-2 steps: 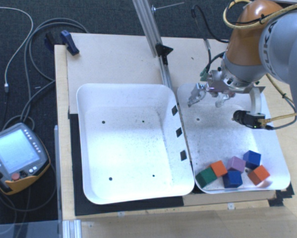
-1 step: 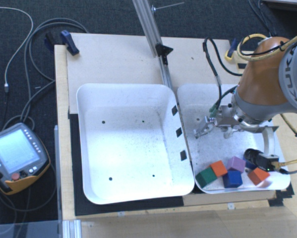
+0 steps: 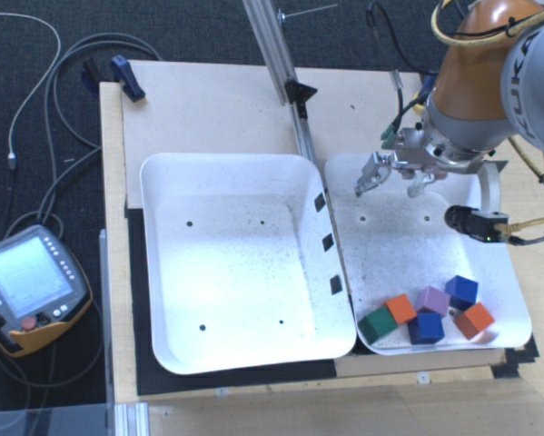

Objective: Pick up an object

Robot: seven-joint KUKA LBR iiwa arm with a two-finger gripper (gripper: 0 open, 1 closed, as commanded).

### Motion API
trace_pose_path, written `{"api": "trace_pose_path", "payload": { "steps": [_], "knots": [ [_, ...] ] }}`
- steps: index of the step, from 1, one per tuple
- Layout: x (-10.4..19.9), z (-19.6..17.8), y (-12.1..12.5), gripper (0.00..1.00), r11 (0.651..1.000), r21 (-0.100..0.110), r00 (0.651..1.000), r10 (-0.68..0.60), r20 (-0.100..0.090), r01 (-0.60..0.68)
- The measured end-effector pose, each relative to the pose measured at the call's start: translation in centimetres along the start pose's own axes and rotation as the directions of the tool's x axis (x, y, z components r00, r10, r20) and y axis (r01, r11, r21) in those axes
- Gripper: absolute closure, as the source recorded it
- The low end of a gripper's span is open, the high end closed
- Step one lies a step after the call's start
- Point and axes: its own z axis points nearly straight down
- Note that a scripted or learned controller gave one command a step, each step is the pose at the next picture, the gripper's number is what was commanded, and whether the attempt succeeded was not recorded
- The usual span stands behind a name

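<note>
Several small blocks lie clustered in the near corner of the right bin: a green block, an orange block, a blue block, a purple block, a second blue block and a second orange block. My gripper hangs over the far end of that bin, well away from the blocks. It is open, and nothing sits between its fingers.
The left bin lies beside the right one, with black tabs along the shared rim. A slanted aluminium post rises behind the bins. A blue clamp sits at the bench's far left corner. A teach pendant and cables lie off the bench.
</note>
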Motion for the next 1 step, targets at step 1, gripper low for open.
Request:
{"api": "trace_pose_path", "payload": {
  "steps": [1],
  "knots": [
    [-5.34, -4.48, -9.68, 0.00, 1.000, 0.011, 1.000, 0.010, -0.001, -0.009]
  ]
}}
